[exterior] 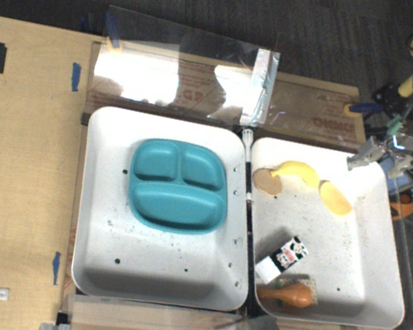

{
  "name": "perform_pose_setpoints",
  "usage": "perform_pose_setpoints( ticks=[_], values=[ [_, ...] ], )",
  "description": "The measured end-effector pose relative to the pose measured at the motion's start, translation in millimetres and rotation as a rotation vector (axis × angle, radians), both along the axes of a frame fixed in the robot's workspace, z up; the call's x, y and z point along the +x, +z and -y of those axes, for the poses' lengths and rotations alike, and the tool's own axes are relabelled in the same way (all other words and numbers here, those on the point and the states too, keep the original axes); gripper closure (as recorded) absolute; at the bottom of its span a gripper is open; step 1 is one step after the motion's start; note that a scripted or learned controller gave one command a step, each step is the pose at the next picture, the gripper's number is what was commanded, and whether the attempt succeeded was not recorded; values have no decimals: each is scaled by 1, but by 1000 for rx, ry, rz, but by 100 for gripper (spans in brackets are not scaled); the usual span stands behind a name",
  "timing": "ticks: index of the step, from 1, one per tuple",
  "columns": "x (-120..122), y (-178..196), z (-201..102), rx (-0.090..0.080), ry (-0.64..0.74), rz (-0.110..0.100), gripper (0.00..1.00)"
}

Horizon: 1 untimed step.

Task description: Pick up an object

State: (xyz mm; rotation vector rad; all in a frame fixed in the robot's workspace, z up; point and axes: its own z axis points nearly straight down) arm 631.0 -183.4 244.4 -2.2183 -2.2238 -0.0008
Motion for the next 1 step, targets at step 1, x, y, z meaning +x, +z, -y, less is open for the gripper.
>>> perform_pose_setpoints(
  ticks=[1],
  values=[
    [3,-138,-43,3,90,-11,0]
  ],
)
